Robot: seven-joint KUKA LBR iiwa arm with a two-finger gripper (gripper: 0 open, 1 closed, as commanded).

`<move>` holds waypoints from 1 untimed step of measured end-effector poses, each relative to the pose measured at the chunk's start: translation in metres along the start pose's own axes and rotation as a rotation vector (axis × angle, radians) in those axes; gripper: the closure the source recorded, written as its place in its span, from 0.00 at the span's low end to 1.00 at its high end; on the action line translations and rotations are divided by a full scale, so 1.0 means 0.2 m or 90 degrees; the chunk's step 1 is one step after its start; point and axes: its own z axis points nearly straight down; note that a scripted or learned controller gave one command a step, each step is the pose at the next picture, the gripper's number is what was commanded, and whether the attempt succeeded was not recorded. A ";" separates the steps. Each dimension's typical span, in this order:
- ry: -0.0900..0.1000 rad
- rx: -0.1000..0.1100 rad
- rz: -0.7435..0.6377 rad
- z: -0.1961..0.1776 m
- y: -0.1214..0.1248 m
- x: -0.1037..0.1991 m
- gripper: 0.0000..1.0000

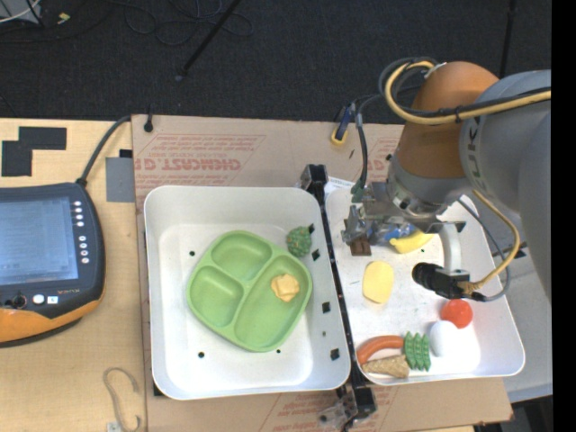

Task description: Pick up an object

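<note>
Light falls evenly from above, bright on the two white bins [171, 232] and the cardboard under them, while the floor beyond the bench's far edge stays nearly black, its cables barely traced. Shadows are soft and short: a faint one rims the green plate [225, 306] toward the left bin's near edge. The white ball [443, 337] near the right bin's near right corner almost washes out against the bin. The orange band [450, 106] carries a mild sheen. Focus is moderate throughout; the tablet screen [34, 237] reads grainy and small items stay indistinct.
</note>
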 end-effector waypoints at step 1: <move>-0.001 0.001 0.001 -0.04 0.01 0.12 1.00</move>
